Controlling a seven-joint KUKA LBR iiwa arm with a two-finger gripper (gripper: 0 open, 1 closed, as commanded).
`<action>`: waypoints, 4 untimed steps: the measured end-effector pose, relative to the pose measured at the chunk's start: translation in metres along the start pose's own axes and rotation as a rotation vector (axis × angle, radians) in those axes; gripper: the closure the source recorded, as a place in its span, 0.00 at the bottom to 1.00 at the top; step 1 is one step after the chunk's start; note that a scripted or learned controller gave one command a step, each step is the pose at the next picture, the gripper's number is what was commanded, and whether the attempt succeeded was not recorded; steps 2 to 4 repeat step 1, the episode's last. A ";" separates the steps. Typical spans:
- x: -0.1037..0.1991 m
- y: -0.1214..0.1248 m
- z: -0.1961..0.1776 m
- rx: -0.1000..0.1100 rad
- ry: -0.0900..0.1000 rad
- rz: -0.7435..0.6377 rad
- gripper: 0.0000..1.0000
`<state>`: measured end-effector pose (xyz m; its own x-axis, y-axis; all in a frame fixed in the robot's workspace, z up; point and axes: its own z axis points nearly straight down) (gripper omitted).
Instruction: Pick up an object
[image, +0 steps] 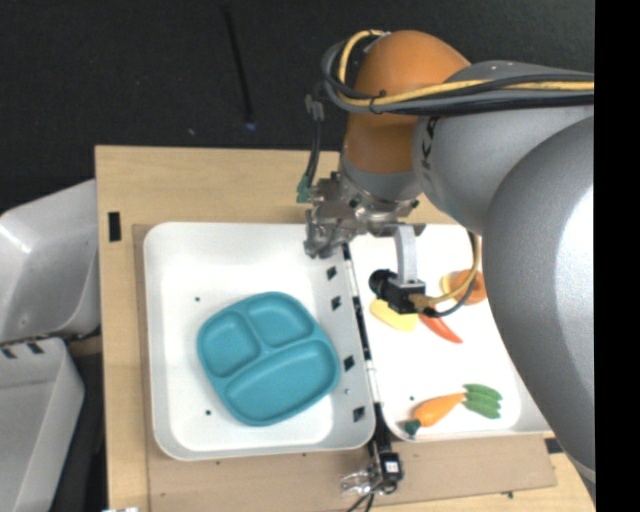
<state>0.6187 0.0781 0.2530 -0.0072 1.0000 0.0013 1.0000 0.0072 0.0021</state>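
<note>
Carrot (437, 407), with its green top, lies at six o'clock in the right bin (450, 370), a green pod (482, 400) touching it at five o'clock. A red pepper (440, 327) sits near the middle, with a yellow piece (393, 315) just beside it at nine o'clock. An orange item (472, 287) at one o'clock is partly hidden by the arm. The left bin (160, 300) holds a blue divided plate (265, 357), slightly toward five o'clock of its centre. The gripper (325, 235) hangs over the twelve o'clock end of the wall between the bins, apart from every object. The slant hides whether it is open or closed, so I cannot tell, and nothing shows in its grasp. I judge this to be the approach step, with no target reached yet. The next move calls for shifting toward four o'clock to centre over the yellow piece or pepper, the nearest candidates, then descending clear of the bin wall. The two lie close together, so aim would need care. No brand, label or readable writing appears anywhere.
</note>
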 end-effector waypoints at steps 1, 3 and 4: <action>-0.003 -0.001 0.000 0.002 -0.002 0.004 0.00; -0.003 -0.001 0.000 0.002 -0.002 0.004 0.00; -0.003 -0.001 0.000 0.002 -0.002 0.004 0.00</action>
